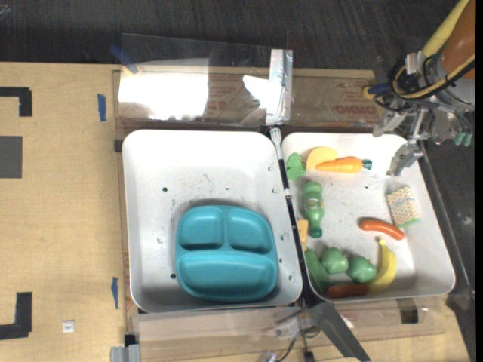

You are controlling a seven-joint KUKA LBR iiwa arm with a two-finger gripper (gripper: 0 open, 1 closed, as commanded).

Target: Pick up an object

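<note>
1. The desk (53, 202) carries two shallow white bins side by side, with a clear plastic sheet (204, 89) standing behind the left one.
2. The left bin (151, 172) holds a teal divided tray (225, 262), sitting toward its near edge.
3. The right bin (434, 255) holds the small things to choose from: a carrot (341, 166) beside a yellow piece (321, 157) at the back, a green bottle (313, 208) by the dividing wall, a beige sponge (402, 204) and a red chilli (382, 228) toward the right, and a banana (386, 266) with green pieces (341, 264) along the front.
4. The arm comes in at the top right, and its claw (404, 158) hangs over the bin's back right corner, above the sponge and touching nothing. I can't tell how the claw is set; nothing sits in it.
5. I'd say this is the approach step, with no pick made. Next it needs to settle on one item, likely the sponge or carrot nearby, line up above it and descend.
</note>
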